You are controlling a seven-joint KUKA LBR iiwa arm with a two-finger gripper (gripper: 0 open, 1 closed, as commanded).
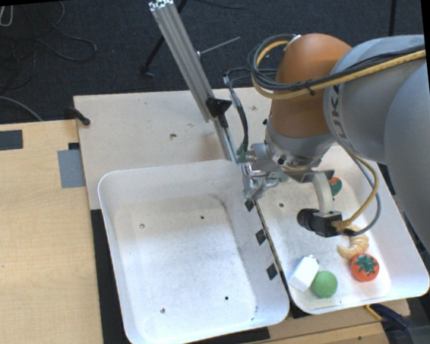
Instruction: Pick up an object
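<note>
My gripper [253, 190] hangs over the ridge between the two bins, at the right bin's far left edge, under the big grey and orange wrist. Nothing shows in it. The right bin [408, 265] holds a white block [304, 272] touching a green ball [324, 283] near its front. To their right lie a red tomato-like toy [365, 267] and a tan curled piece [354, 247]. A small red and green thing [336, 186] peeks out behind the arm. All of these lie to the right of and nearer than the gripper.
The left bin [111, 216] is a shallow white tray left of the gripper. A slanted aluminium bar [187, 56] rises from between the bins at the back. The arm's bulk covers the right bin's far half.
</note>
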